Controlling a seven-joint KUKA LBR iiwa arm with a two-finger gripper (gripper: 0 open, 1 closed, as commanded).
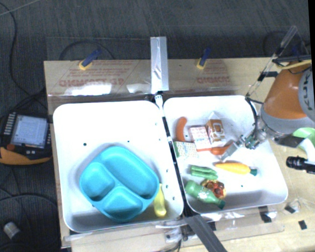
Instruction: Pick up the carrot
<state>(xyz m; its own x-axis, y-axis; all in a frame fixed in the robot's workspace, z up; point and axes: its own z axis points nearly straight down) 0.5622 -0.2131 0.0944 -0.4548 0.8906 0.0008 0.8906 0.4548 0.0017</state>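
Left bin (68,156): blue divided tray (118,182) sits in it, a yellow piece, maybe a banana (159,202), wedged against its lower right corner; none of it concerns the task.

Right bin (275,190), from the divider outward: red sausage (181,128) up top, small printed cartons (206,135) beside it, green pods (203,172) lower down, a green-and-red wrapped item (208,191) below those; an orange-red piece (223,149) lies mid-bin, too small to identify.

Carrot (234,168): reading the yellow-orange tapered piece with the green stub at its right end as the target; lies flat on the bin floor right of the pods, not lifted.

Gripper (251,141): low at the bin's right side, tip just above and right of the carrot, apart from it; claw spread cannot be told at this size; nothing visibly in it.

Status: approach only; align over the carrot, descend, close, lift all outstanding; clutter close by, so a wrong grab looks possible.
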